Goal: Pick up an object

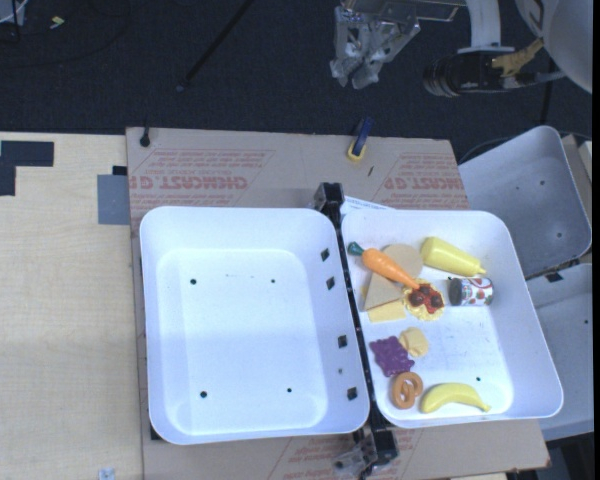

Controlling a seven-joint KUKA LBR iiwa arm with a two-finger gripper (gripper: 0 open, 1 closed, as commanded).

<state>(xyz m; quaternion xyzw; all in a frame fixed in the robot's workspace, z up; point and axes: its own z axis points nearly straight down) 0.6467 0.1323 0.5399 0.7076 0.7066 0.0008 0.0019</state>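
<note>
My gripper point(365, 50) hangs high at the top of the camera view, over the dark floor behind the bench and well away from both bins. The right bin point(525, 313) holds several toy foods: an orange carrot point(392, 266), a yellow pepper point(452, 257), a cheese wedge point(383, 294), a small can point(476, 291), purple grapes point(389, 354), a pretzel point(407, 389) and a banana point(453, 399). I see nothing between the gripper's tips.
The left bin point(152, 318) sits beside the right one, joined by black clips point(342, 298). Both rest on a cardboard sheet point(240, 173). A blue and yellow clamp point(359, 140) stands at its back edge. A grey metal panel point(525, 203) lies to the right.
</note>
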